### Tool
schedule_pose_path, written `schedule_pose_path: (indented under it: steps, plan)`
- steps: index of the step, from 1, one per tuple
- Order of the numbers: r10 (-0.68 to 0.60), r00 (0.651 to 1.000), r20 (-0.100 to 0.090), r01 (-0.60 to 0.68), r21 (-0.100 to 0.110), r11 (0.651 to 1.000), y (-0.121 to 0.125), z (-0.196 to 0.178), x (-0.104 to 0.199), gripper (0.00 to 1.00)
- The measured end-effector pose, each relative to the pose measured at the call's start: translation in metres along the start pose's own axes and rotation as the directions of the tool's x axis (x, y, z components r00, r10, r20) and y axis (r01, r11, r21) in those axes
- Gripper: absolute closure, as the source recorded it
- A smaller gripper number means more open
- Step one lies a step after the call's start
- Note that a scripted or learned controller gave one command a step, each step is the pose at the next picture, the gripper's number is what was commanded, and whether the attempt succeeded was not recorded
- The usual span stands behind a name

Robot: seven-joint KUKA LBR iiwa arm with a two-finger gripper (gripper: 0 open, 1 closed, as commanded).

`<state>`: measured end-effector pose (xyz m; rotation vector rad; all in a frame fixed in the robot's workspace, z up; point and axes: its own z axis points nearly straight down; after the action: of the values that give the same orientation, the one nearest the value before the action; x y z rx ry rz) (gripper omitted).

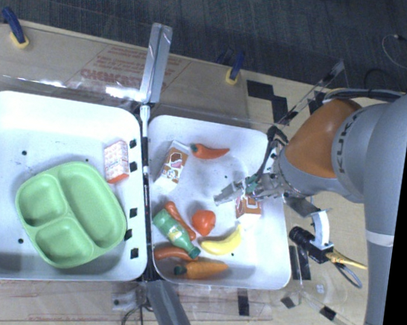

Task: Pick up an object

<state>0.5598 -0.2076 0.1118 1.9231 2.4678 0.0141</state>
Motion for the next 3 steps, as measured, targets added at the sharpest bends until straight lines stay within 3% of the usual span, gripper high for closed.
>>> schedule_pose_path:
  steps: [1,2,3]
  plan:
    - [-0.289,0.957,-0.007,0.290,0.012,0.957,0.019,-0.075,0.045,0.00]
    - [-0.328,0.945,-0.006,0.328,-0.001,0.945,-0.002,0.001,0.004,0.00]
    - [-0.334,0.943,0.004,0.334,-0.005,0.943,0.001,-0.012,0.002,1.00]
